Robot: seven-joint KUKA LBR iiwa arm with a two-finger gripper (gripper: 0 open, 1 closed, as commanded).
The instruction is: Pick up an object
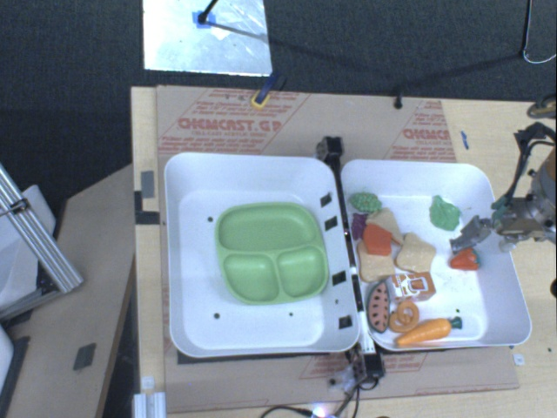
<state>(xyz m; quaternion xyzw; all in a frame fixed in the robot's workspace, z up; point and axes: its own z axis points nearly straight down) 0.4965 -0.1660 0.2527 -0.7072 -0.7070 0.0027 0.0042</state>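
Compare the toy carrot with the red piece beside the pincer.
The carrot is orange and long, lying near the right bin's front edge; the red piece is short and chunky, sitting farther back at the pincer. The carrot lies apart from the pincer; the red piece lies right below it. Both have green tops.

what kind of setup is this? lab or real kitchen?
Most likely a robot lab bench for pick tests: two white bins clipped side by side on a board, toy food such as a carrot, a green divided plate, and the gripper reaching in.
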